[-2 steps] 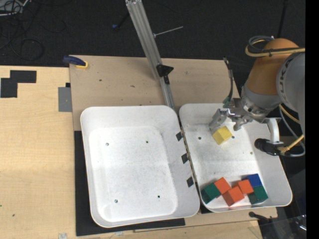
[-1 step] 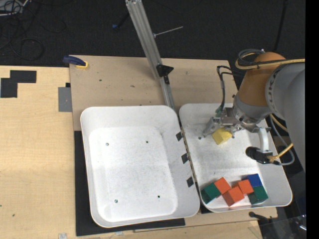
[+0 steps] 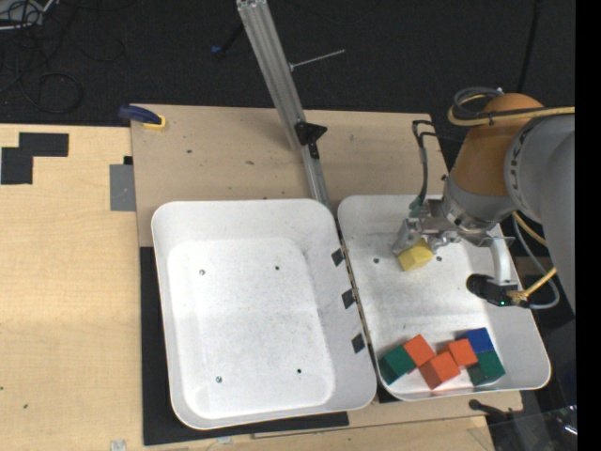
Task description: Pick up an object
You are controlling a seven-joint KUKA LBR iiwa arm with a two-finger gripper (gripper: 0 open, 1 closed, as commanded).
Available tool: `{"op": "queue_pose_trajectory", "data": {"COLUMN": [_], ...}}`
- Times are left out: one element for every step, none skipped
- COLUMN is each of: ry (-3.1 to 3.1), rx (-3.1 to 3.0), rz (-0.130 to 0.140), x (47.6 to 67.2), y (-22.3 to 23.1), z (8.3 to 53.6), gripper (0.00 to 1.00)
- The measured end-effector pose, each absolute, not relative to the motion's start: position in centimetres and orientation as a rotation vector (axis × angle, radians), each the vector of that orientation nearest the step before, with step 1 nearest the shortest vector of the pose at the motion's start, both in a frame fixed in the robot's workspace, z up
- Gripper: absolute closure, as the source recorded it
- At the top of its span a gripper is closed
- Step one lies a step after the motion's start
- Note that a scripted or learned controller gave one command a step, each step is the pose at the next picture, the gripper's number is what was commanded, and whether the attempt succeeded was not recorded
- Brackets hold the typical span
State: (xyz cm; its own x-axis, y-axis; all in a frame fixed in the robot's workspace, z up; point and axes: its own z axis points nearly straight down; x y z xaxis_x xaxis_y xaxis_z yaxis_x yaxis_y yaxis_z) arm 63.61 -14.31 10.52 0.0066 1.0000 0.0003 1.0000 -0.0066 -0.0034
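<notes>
A yellow block (image 3: pixel 415 256) is gripped by the claw (image 3: pixel 419 243) over the right bin (image 3: pixel 376 216). Other blocks (image 3: pixel 443 359) are clustered at its five o'clock corner.

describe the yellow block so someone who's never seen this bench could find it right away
Of the two white bins, take the right bin, the one the arm reaches into. In its upper half, just below the gripper, is the yellow block, on its own. It is the one yellow piece; the other blocks, orange, green and blue, cluster at the bin's near edge.
</notes>
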Motion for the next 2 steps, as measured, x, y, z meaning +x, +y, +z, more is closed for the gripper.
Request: {"op": "queue_pose_trajectory", "data": {"ry": [-2.216,-2.221], "rx": [-2.229,-2.227], "rz": [-0.002,-0.003], "x": [63.1,63.8], "y": [-14.8,-15.6], "z": [16.6,22.3], "gripper": [1.00,1.00]}}
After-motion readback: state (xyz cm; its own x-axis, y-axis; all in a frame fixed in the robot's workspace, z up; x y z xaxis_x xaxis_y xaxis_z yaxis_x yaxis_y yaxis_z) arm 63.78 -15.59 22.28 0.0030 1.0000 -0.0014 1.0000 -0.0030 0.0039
